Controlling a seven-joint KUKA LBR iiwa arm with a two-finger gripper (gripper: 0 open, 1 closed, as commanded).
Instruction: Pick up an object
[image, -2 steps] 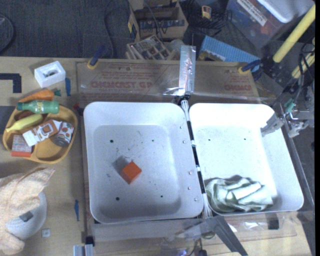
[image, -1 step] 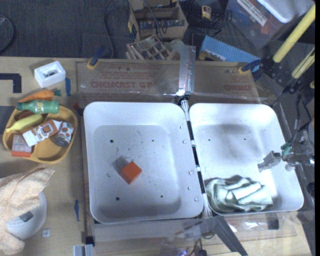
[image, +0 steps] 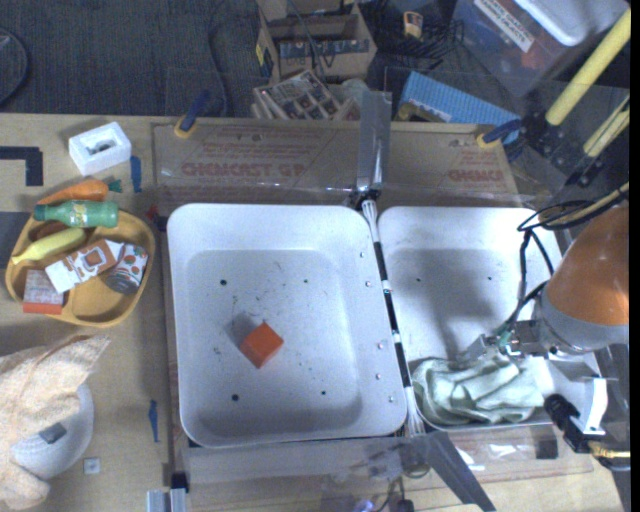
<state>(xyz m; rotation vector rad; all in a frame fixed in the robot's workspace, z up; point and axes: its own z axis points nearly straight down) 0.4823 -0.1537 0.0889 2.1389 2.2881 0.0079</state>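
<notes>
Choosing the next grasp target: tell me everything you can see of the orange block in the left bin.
The orange block is a small cube-like piece, solid orange-red, matte, seemingly hard. It sits alone on the floor of the left bin, slightly left of centre, turned corner-on to the bin walls, casting a grey shadow to its upper left. Nothing touches it except the bin floor; the arm is over the other bin.

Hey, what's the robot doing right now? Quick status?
Gripper low in right bin, over crumpled cloth. Nothing seen held. Orange block sits alone in left bin.
</notes>
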